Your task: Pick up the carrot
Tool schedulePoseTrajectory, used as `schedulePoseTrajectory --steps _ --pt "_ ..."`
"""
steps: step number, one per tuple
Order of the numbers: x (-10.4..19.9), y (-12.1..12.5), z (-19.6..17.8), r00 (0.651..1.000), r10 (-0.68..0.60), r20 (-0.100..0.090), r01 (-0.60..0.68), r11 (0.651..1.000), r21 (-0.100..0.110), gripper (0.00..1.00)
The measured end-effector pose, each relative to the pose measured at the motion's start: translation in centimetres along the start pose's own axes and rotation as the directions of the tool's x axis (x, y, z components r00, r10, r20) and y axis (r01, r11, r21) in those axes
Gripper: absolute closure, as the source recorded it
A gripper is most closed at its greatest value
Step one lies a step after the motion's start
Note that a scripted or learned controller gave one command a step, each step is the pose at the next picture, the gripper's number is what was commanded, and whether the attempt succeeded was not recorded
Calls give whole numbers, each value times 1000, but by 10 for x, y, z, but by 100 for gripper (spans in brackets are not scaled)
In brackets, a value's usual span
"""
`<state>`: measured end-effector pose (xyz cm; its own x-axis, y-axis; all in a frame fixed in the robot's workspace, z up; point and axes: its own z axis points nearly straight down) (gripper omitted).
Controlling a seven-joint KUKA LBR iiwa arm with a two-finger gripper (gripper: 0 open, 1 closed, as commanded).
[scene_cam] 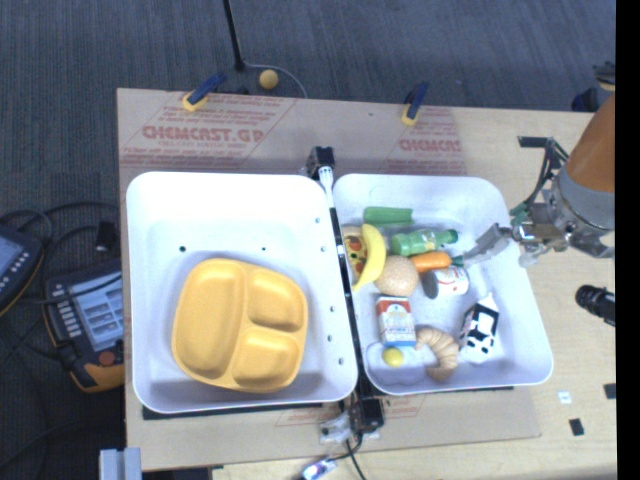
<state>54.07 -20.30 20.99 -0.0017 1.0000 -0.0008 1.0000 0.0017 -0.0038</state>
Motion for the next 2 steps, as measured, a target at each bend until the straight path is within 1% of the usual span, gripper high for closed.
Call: schedulePoseTrajectory --steps 1,2 --pt "31 78 120 952 -305 9 305 952 -17 0" --pt "-5 36 119 830 -557 14 558 830 -10 0"
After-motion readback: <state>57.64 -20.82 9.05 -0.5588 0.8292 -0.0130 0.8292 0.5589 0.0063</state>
